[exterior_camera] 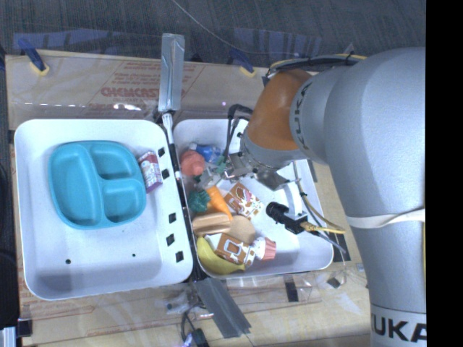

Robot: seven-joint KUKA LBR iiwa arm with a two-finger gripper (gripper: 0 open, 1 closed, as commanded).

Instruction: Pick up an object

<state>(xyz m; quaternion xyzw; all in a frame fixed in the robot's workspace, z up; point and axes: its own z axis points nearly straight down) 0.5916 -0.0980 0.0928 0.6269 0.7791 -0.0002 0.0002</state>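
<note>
The claw [224, 168] was down in the right bin [309, 257], just beyond the orange carrot [218, 200] toward the top of the view. How far it stood open could not be told (the arm [376, 143] loomed right over that spot), nor whether it had hold of anything.

And the pickings all lay clustered around that carrot. A green piece [198, 202] pressed against the carrot's left side. A printed packet with a waffle pattern [244, 200] lay just to the carrot's right. Up and to the left of the carrot sat a pink ball [192, 163], close beside the claw, with a small blue thing [207, 152] a little farther up. Just below the carrot lay a tan bun [210, 223]. Farther below, a yellow banana [208, 260] curved along the near wall, a small printed box [233, 249] lying on it. A cupcake toy [265, 249] rested just right of that box.

Well to the carrot's left, over in the left bin [43, 266], a blue divided plate [98, 183] sat flat. A dark red packet [150, 170] lay between the plate and the carrot, still on the left bin's side of the wall.
</note>
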